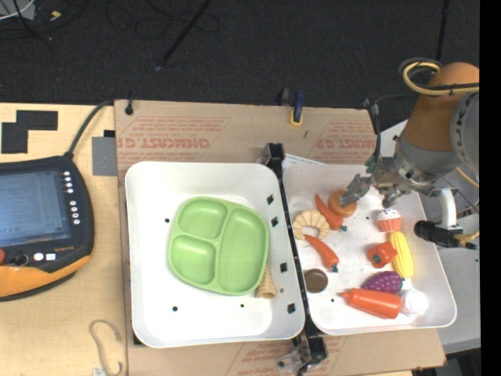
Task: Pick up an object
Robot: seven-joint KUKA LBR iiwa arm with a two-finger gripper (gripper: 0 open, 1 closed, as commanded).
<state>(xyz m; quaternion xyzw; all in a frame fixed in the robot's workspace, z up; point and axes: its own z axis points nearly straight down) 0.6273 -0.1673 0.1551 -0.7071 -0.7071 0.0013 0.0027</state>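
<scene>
Left of the bin divider [283,233] a green divided plate [219,245] lies flat. Right of it sit a toy shrimp [311,224] and chilli [322,251]; the gripper [368,188] hangs spread beside a small orange toy [342,203], gripping nothing, seemingly lining up a grasp.
</scene>
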